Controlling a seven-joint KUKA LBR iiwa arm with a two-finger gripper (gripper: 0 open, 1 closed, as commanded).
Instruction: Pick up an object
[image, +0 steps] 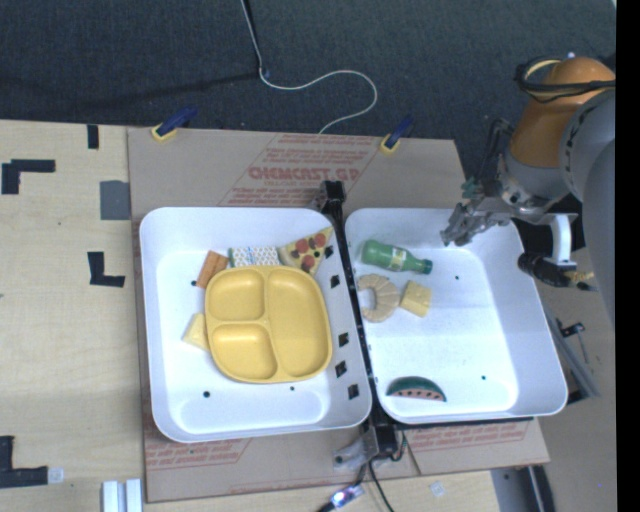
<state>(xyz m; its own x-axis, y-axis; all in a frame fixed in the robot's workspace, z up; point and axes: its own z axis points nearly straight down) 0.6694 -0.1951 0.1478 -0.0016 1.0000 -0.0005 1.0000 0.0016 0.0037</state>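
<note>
In the right bin (500, 345) lie a green bottle (394, 258) on its side, a tan ring-shaped piece (378, 297), a pale yellow cheese wedge (415, 298) and a watermelon slice (416, 390) near the front wall. My gripper (460, 230) hangs over the bin's far right corner, to the right of the bottle and apart from it. Nothing shows between its fingers. The left bin (170, 330) holds a yellow divided plate (268, 323), with a pizza slice (308, 248), an orange stick (211, 268) and a yellow wedge (195, 330) around it.
The two bins meet at a black divider strip (347, 300). They rest on a cardboard sheet (290, 170) held by clips. A white cable (320, 85) loops across the dark floor behind.
</note>
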